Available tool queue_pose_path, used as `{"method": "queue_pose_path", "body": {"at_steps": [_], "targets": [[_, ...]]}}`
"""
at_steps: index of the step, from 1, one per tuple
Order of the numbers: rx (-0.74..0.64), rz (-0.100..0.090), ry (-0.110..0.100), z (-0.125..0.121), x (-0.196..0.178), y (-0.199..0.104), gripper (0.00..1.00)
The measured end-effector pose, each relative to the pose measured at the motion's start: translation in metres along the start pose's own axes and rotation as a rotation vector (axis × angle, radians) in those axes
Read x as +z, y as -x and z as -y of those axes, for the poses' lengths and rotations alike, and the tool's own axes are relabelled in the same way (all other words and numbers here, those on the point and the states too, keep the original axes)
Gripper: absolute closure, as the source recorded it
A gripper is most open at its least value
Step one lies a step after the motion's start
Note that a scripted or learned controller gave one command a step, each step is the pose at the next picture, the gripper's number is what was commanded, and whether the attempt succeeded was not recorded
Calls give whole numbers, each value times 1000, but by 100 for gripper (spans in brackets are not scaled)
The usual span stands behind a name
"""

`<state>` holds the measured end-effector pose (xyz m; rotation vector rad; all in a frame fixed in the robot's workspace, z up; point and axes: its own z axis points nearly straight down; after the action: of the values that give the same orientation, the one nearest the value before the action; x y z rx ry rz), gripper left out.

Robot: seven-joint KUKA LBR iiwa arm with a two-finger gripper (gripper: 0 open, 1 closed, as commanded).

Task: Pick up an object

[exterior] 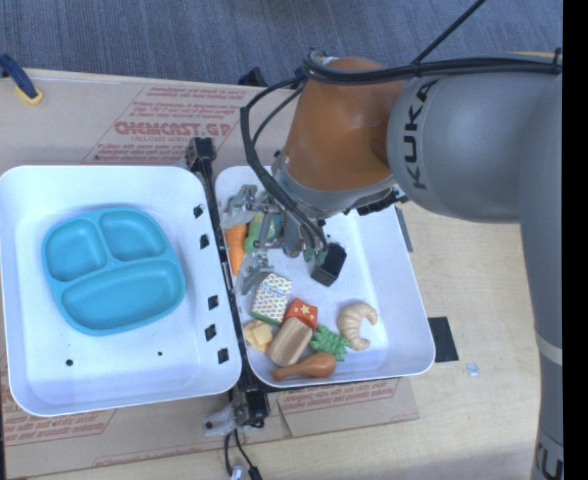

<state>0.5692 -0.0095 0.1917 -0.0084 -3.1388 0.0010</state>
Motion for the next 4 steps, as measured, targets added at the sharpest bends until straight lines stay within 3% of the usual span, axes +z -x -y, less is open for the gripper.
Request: {"method": "queue_pose_path", "body": {"at_steps": [1,2,3,4], "targets": [[-227,4,0,-1,0,3,0],[-286,5,0,-6,0,13,0],[-435,5,-1,-11,-1,38,0],[-425,6,-1,-12,-1,44,0]]}}
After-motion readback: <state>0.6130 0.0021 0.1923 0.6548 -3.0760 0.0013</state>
